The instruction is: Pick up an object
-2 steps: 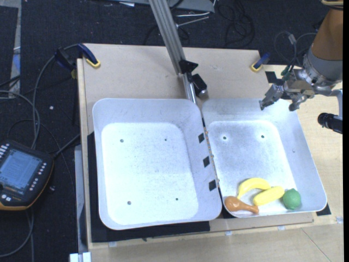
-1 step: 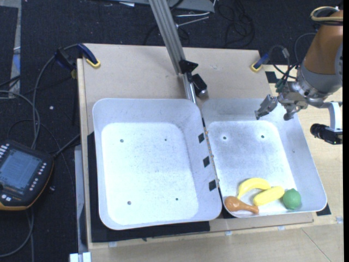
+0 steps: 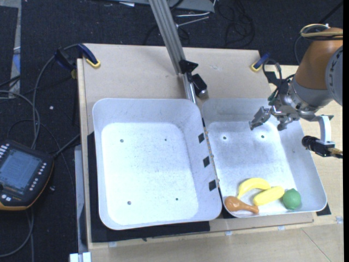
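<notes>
Although the hand (image 3: 270,119) is poised over the far part of the right bin (image 3: 305,165), nothing is seen between its fingers, which appear spread part-way open and pointing down toward the bin floor. In the camera view, the graspable objects are clustered well apart from it, in the near right corner of that bin: two yellow bananas (image 3: 260,190) lying side by side and touching, a small orange-brown spoon-shaped toy (image 3: 240,204) just left of them, and a green lime-like ball (image 3: 292,199) just to their right, close against the bin wall. The left bin (image 3: 103,146) on the tabletop (image 3: 136,72) is seen bare.

Several risks can be judged from this layout. A descent made straight down from the present spot would likely close on nothing. Because the objects are crowded together, two could be pinched at once, or one pushed aside. The round ball may be squeezed out sideways, and the sloping wall beside it could be struck by a finger. The low toy may be missed altogether.
</notes>
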Robot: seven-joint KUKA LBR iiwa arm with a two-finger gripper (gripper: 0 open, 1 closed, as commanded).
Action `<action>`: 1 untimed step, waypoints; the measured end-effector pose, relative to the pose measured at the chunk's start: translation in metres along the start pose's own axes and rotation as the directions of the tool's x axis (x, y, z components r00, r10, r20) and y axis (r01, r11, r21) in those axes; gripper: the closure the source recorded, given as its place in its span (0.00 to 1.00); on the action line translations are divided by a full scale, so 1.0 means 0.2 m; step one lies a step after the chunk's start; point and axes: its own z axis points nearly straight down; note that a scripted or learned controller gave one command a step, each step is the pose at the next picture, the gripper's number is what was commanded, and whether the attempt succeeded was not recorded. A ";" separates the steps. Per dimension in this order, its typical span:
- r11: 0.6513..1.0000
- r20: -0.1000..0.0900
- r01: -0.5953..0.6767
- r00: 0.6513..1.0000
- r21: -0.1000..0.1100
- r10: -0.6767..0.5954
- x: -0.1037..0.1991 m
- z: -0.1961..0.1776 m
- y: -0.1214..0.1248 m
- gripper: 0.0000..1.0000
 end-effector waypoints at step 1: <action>1.000 0.000 0.000 1.000 0.000 0.000 0.00 0.26 0.00 0.00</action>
